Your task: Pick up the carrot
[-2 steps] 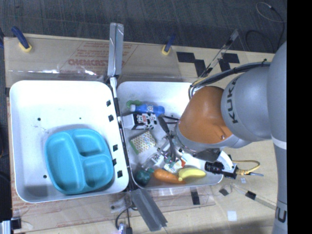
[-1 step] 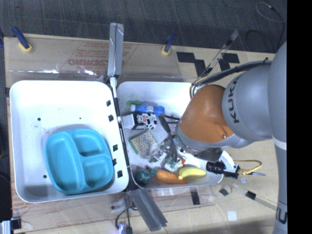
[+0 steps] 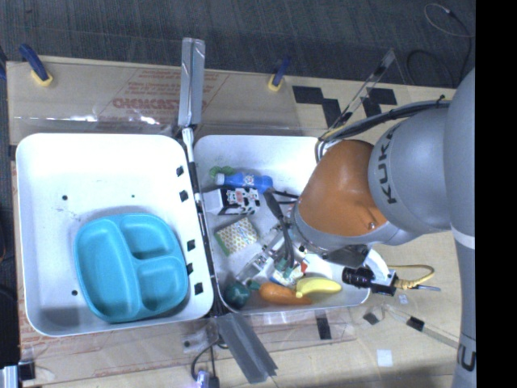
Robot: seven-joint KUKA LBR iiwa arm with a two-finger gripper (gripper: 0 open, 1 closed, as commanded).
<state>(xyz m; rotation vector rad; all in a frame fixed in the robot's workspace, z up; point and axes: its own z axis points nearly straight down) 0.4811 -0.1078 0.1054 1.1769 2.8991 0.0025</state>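
The orange carrot lies along the front wall of the right bin, between a dark green item on its left and a yellow banana on its right. My gripper hangs low over the bin's middle, just behind the carrot and above the clutter. The arm's orange band hides the bin's right half. Nothing visibly lifts off the bin floor.
A blue and white bottle and a patterned pouch lie in the right bin's left half. A teal divided tray fills the left bin's front. The divider wall runs between the two bins.
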